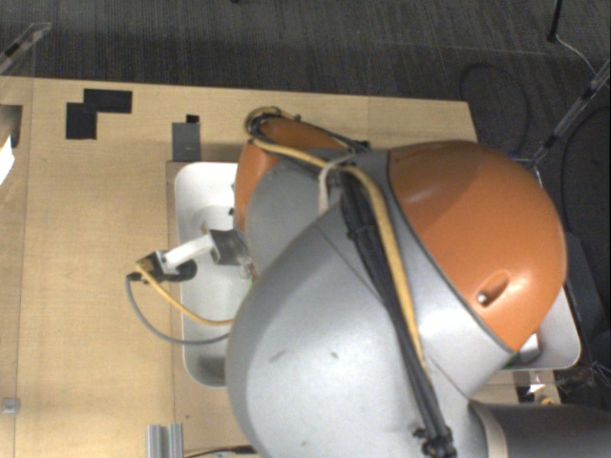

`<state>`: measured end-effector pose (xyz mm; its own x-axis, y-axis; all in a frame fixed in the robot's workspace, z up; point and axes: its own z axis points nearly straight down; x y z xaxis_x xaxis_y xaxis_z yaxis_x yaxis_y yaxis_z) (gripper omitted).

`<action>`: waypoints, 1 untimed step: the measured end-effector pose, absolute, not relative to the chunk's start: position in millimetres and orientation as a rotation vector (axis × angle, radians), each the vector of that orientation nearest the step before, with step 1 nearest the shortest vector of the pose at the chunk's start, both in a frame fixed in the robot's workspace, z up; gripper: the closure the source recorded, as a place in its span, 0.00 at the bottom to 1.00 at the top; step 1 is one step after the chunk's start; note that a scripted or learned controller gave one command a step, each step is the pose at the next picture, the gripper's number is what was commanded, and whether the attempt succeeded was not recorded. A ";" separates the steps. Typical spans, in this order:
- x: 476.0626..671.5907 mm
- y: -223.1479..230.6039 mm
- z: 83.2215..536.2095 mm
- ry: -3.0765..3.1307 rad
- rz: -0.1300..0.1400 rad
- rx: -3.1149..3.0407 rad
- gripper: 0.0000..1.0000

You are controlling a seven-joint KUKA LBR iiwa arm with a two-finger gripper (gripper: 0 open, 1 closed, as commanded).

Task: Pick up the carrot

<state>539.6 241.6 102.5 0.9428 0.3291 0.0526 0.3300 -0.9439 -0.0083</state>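
My big grey and orange arm (382,294) reaches in from the right and covers most of both bins, hiding what lies in them. Only the left bin's (196,208) white left wall and a strip of its floor are exposed. A small grey part of my gripper (232,246) pokes out from under the arm, low over that strip of the left bin. The arm covers its fingertips.
The wooden bench (86,284) spreads out to the left of the bins, with black markers (95,111) at its far left corner. A corner of the right bin (563,346) peeks out at the lower right. Dark carpet lies beyond the bench.
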 end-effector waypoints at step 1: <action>543.1 248.0 115.4 -0.534 -0.101 -3.068 1.00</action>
